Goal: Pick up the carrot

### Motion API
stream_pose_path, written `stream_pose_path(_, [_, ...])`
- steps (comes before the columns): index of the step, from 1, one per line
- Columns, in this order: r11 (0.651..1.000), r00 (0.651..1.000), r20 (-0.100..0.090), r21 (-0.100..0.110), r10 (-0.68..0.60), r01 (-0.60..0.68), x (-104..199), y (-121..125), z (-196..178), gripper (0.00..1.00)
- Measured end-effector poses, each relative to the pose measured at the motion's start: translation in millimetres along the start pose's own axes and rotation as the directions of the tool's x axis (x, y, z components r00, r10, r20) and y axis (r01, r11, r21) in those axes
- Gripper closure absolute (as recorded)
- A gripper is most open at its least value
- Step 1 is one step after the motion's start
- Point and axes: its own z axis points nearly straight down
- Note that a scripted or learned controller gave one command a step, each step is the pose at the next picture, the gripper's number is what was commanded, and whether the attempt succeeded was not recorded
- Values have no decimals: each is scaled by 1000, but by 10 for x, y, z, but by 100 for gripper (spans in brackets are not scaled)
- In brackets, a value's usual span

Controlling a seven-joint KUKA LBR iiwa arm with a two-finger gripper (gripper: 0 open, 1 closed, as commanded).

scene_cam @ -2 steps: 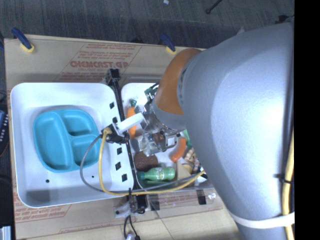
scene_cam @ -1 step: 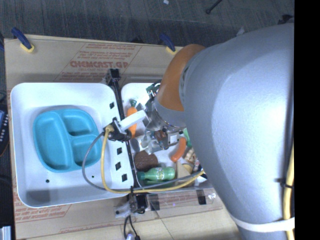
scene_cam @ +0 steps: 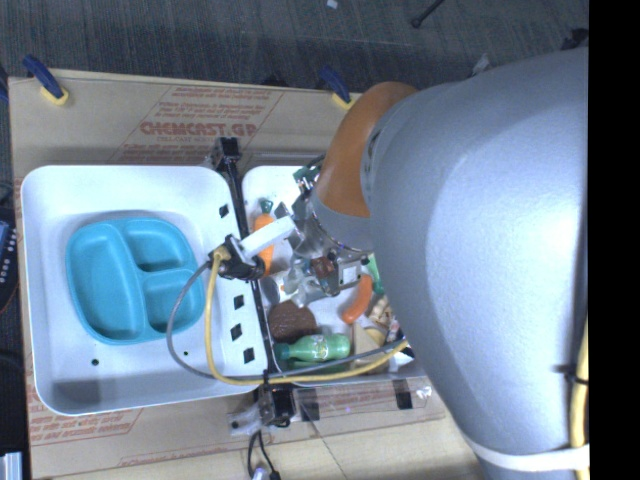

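Now hovering tool point(scene_cam: 318, 268) over right bin point(scene_cam: 262, 183), carrot point(scene_cam: 356, 302) lying just right; finger state, cannot tell.

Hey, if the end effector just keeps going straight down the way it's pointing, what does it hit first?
Probably the floor of the right bin, or the brown lump beside it. The end effector points down among the clutter, with the carrot just off to its side. Depth is unclear from this slanted view.

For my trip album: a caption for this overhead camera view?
Grey robot arm reaching into the right bin of toy food, beside a blue tray.
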Motion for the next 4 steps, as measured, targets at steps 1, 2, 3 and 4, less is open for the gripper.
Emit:
stream_pose_path(1, [1000, 1000, -14, -10, 12, -12, -193, -558, -151, 100])
stream_pose_path(2, [1000, 1000, -7, -12, 5, -5, -196, -536, -244, 100])
stream_pose_path(3, [1000, 1000, 0, -10, -5, 5, -195, -548, -335, 100])
stream_pose_path(4, [998, 998, -21, -12, -59, 59, -60, -979, -897, 100])
